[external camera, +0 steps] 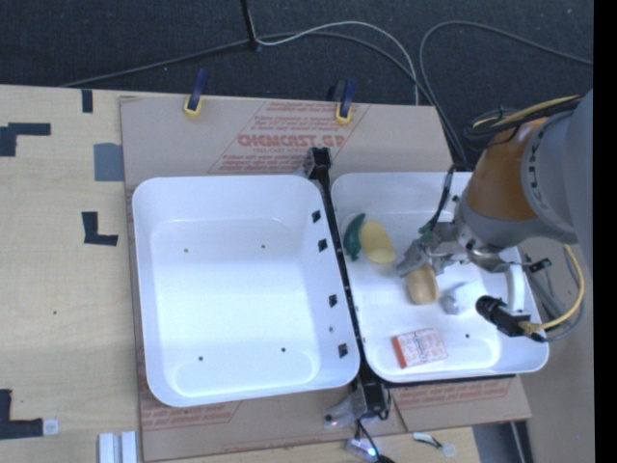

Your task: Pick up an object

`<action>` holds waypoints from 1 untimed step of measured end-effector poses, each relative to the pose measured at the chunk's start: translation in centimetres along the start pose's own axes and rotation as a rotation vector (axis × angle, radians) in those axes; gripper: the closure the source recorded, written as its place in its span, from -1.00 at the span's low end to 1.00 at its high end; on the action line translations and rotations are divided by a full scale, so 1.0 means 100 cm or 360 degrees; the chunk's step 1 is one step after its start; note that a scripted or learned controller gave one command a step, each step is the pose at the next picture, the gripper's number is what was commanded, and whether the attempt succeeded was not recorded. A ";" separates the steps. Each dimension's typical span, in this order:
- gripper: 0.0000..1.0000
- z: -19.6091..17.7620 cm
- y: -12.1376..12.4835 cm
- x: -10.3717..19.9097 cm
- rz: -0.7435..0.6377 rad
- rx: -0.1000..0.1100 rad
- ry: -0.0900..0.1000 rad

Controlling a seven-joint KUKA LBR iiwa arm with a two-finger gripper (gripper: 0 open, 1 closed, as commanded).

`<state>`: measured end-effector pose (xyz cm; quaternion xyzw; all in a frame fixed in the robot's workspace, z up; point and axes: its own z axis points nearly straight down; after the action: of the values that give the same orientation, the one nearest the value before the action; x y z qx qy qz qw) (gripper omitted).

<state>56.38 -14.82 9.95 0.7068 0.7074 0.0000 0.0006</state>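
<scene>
Over the right bin (501, 360), near its middle, my gripper (424, 263) hangs low above the floor, its grey metal fingers reaching toward nine o'clock from my wrist. I cannot tell how wide the fingers stand, for they blur together against the white plastic. Just below them, at six o'clock from the tips, lies a tan, potato-like lump (421, 285), rounded and dull; it looks to be touching or nearly touching my fingertips, though whether it sits between them I cannot tell.

At nine o'clock from my gripper, near the bin's left wall, rests a pale yellow lump (379, 243) with a dark green piece (354, 233) pressed against its left side. At four o'clock from the tan lump sits a small grey object (451, 303). Toward six o'clock, close to the near wall, a red and white packet (419, 347) lies flat and slightly askew. The left bin (154, 201) sits touching the right one along their shared edge.
</scene>
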 end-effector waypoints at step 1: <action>1.00 -0.093 -0.029 0.066 -0.0008 -0.0009 0.0003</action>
<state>53.50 -8.17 19.28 0.7051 0.7091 0.0025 0.0019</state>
